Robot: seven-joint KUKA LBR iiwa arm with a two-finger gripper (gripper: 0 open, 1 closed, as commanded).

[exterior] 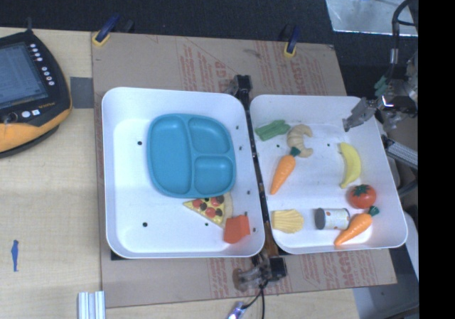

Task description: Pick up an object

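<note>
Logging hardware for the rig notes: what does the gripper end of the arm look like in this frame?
At the view's right edge, over the right bin's far corner, the gripper shows as a grey metallic assembly with a dull grey finger, a small teal-green spot and dark cables looping above it.

- Left bin [121,168]: blue divided plate [190,154], pizza slice [209,207], orange block [237,229].
- Right bin [316,106]: two carrots [281,172], banana [349,164], tomato [362,196].
- Gripper [357,116] at right bin's far right corner.

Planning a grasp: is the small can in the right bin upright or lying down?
Lying down: the can rests on its side, dark end facing left, between chip and carrot.
</note>
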